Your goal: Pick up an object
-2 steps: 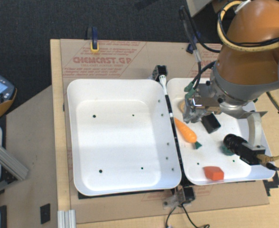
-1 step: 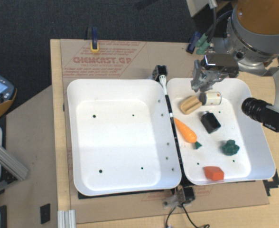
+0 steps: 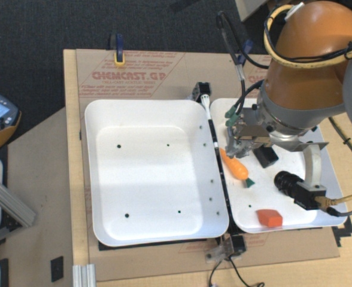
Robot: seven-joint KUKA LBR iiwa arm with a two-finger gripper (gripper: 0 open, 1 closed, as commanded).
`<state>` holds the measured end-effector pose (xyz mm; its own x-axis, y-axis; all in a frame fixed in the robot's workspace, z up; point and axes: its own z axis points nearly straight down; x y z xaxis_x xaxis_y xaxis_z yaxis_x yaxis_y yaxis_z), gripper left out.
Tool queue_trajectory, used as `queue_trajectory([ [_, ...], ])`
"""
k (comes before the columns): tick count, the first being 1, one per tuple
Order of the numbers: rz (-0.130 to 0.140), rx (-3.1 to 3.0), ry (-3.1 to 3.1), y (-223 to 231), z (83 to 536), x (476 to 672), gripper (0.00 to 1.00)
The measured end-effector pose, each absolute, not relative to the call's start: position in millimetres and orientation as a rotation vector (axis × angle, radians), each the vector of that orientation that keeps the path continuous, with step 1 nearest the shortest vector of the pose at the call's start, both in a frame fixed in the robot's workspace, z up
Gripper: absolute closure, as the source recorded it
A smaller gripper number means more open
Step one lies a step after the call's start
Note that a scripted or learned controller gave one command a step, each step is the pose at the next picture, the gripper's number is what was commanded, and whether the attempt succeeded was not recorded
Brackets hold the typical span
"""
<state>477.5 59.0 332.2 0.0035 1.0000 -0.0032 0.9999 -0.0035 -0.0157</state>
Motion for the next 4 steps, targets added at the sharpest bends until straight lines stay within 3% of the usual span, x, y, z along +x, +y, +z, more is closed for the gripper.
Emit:
queue_trajectory([
  [1, -0.027, -2.224, -2.233, 87, 483, 482.3, 1.00],
  [2, 0.021, -2.217, -2.214, 91, 332, 499.9, 1.00],
  [3, -0.003, -2.223, -2.222, 91, 351, 501.6, 1.00],
  [4, -0.029, -2.222, -2.233, 136, 544, 493.9, 1.00],
])
